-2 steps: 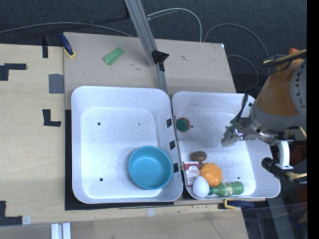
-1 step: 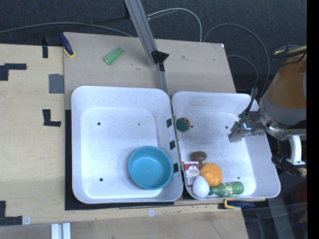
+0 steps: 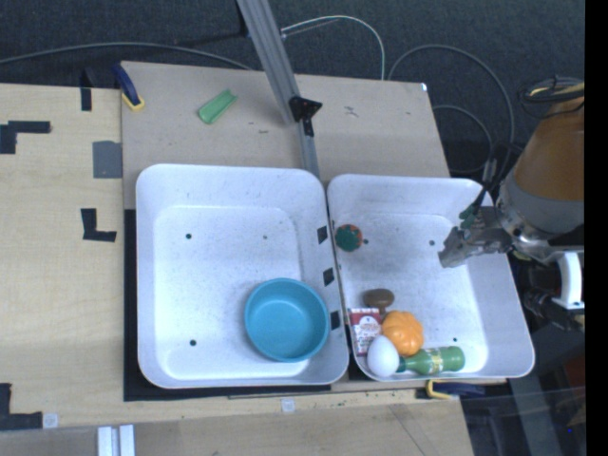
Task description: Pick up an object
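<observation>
The wooden bench [image 3: 57,255] bears two white bins [image 3: 161,255], a green block [image 3: 216,106].

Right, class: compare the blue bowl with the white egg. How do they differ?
The blue bowl is blue, the white egg white. The bowl is far larger than the egg. The bowl lies in the left bin, away from other items; the egg lies in the right bin, crowded among other objects. Both sit near the front wall.

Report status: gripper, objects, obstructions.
Gripper over right bin, nothing seen held. Orange fruit, white egg, green bottle clustered at near wall. Blue bowl in left bin.
</observation>
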{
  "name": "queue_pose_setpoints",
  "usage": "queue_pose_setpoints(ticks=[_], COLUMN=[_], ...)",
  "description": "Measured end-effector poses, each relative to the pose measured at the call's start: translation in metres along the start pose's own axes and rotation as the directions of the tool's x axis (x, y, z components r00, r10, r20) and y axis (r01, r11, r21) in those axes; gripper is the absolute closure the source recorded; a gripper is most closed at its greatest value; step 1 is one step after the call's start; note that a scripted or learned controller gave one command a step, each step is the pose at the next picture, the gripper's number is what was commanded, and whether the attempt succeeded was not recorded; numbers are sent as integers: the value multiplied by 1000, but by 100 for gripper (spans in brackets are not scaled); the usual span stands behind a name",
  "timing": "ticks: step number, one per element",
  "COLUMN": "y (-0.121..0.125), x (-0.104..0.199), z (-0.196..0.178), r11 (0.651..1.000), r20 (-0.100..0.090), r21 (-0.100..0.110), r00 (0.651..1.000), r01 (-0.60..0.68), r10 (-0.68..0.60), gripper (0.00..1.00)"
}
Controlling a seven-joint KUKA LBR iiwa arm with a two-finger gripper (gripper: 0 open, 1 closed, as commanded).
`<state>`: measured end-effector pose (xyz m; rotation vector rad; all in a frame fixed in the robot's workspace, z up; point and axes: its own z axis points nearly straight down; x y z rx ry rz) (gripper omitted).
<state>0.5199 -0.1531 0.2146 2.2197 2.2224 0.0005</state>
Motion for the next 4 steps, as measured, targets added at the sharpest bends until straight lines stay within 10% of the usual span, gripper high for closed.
queue_pose_setpoints(ticks=[4], y=[71], x=[213], z=[-8], r11=[1000], r20=[-1], r21=[2], r00=[1000], r01=[5], r10=[-5], gripper=[100])
